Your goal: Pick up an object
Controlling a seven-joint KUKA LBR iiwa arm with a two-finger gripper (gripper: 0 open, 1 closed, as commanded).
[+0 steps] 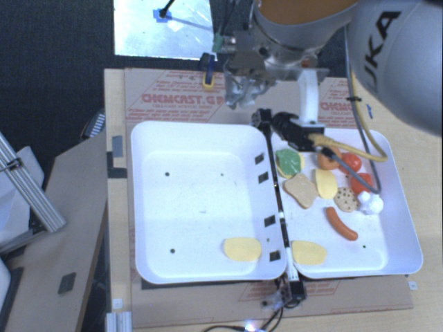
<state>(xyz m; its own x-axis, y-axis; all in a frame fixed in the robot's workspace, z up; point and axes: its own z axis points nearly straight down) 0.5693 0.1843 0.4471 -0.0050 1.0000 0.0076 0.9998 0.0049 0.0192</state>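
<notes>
End effector (243,92) above bins' far edge — prob. holding nothing.

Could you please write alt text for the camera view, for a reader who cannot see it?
A grey and orange robot arm hangs above the far edge of two shallow white bins. The right bin holds toy foods, including a bread slice, sausage and cookie; the left bin holds one yellow piece.

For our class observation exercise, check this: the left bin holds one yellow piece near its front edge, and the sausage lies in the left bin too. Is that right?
Not quite. The camera view shows the sausage in the right bin, beside the cookie. The rest holds: the left bin has one yellow piece near its front edge.
</notes>
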